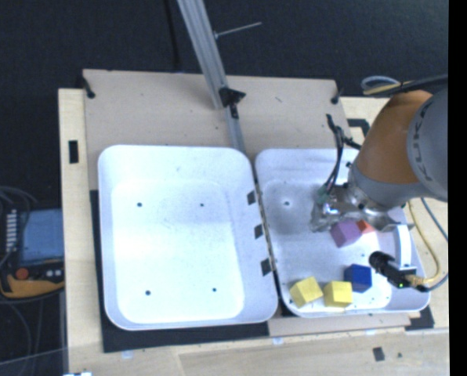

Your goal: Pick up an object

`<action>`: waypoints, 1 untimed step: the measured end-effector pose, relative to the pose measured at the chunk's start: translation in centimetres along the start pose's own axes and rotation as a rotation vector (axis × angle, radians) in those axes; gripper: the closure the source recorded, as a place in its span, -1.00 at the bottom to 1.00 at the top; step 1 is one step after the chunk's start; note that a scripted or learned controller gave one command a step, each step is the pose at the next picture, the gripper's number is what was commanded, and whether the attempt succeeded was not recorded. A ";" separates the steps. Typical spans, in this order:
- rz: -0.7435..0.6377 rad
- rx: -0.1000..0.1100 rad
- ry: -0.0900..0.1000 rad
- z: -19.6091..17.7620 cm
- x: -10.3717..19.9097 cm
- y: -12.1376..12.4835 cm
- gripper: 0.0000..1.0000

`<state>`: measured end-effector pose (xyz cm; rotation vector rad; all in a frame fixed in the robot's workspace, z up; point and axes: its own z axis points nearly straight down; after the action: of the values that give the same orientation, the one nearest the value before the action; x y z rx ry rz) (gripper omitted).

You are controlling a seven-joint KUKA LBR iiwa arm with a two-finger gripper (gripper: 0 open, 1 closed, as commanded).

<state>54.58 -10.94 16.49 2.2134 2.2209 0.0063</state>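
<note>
The arm reaches in from the right over the right bin (284, 171), its orange band above the wrist. My gripper (325, 212) hangs low over the middle of that bin. Right beside it, to its lower right, lies a purple block (345, 233), with a small red piece (366, 227) partly hidden behind it. I cannot tell whether the gripper touches the purple block. Nearer the bin's front edge lie a blue block (360, 277) and two yellow blocks (305, 291) (338, 293).
The left bin (179, 233) stands beside the right one, their walls meeting in the middle. A slanted metal pole (206, 45) rises behind the bins. Cables and a black connector (386, 266) hang at the right bin's right edge.
</note>
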 end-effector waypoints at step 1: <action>0.000 0.001 0.000 -4.3 -0.1 0.2 1.00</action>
<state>54.76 -11.08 20.77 2.2136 2.2212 0.0053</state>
